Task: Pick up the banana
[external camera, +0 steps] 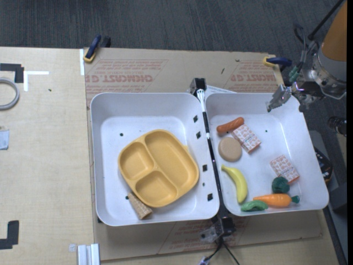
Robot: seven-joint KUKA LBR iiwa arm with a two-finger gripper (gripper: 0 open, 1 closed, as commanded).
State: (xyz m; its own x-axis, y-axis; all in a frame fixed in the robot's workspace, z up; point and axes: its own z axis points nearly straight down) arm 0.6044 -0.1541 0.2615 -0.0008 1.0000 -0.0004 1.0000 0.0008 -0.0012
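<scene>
Tool (282, 96) over right bin's far rim; banana (237, 182) well apart, nearer

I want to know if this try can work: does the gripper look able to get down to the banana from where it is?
Probably yes. The banana lies uncovered in the right bin, apart from the round cookie and carrot; the gripper hovers at the bin's far edge.

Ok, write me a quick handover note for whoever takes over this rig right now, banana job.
Gripper: above the far rim of the right bin, holding nothing.
Banana: lying in the right bin, near its left wall, just below the round cookie and up-left of the carrot.
Done: nothing yet; banana untouched.
Left: move over the banana, descend, grasp, lift.
</scene>
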